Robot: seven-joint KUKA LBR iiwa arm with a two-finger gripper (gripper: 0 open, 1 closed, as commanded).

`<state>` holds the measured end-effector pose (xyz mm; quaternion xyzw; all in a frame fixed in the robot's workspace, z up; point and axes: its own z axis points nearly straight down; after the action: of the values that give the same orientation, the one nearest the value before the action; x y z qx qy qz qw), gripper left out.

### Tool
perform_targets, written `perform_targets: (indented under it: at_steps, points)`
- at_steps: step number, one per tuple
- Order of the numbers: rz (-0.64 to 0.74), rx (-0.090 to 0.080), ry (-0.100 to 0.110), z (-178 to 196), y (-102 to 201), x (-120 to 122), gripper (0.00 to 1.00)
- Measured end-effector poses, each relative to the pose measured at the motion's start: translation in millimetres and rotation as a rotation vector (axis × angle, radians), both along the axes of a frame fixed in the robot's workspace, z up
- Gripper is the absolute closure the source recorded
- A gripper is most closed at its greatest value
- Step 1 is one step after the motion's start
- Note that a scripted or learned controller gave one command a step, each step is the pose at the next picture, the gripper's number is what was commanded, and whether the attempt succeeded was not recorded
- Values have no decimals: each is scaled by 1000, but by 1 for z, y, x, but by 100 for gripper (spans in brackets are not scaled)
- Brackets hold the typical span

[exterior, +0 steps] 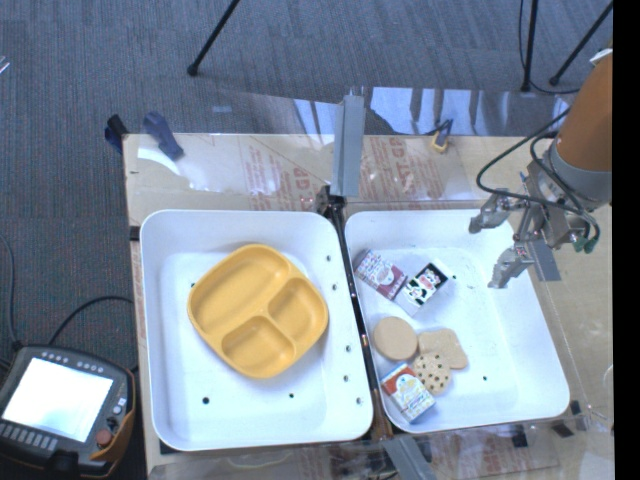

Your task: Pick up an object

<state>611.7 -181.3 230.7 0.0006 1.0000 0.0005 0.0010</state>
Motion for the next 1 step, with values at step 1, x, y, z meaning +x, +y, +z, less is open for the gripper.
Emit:
perform_targets:
  at_steps: [1]
  points:
    - [-80, -4, -21, -119, 24, -39, 0]
